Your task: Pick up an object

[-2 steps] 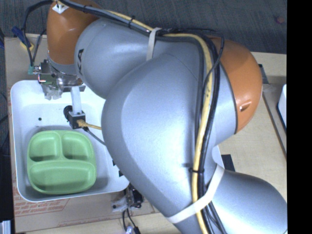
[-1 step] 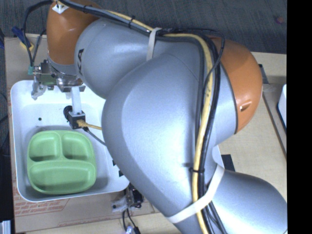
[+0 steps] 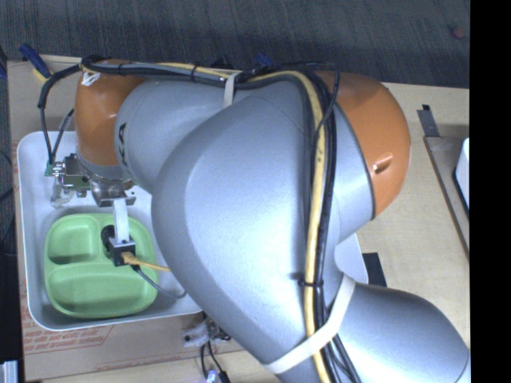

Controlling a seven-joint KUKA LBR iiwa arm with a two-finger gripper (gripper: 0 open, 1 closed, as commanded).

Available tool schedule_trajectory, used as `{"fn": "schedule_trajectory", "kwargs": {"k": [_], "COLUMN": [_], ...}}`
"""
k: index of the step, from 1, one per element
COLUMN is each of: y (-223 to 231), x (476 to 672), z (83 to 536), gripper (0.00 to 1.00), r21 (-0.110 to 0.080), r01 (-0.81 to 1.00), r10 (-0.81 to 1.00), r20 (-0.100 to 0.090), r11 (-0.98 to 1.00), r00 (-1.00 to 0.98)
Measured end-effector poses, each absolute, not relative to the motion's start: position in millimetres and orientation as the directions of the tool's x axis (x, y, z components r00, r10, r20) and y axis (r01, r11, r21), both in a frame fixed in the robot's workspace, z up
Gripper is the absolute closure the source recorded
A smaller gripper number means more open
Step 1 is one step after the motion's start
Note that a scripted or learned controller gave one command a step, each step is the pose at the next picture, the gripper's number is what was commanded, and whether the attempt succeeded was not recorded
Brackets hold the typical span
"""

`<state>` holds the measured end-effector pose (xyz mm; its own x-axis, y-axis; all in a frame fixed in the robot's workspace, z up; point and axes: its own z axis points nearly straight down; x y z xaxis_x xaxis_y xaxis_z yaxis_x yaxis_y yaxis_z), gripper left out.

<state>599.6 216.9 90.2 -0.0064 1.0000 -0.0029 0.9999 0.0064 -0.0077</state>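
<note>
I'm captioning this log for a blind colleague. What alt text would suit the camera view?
A grey robot arm with an orange band takes up most of the frame, reaching from the right over a shallow white bin at the left. Its tool is at the far end of a green divided tray lying in that bin.

Grey arm (image 3: 255,214) reaching in from right, orange-banded wrist (image 3: 100,118) bent downward, tool (image 3: 80,183) pointing down at far left
</note>
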Motion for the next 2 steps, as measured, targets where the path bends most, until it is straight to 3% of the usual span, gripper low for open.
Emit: {"fn": "schedule_trajectory", "kwargs": {"k": [1, 2], "y": [217.2, 217.2], "x": [600.4, 600.4], "z": [101.5, 101.4], "gripper": [1.0, 0.0], "r21": [-0.008, -0.008], "r01": [1.0, 1.0], "r10": [1.0, 1.0], "r20": [-0.003, -0.004], "r11": [0.011, 0.011], "r00": [-0.011, -0.011]}}
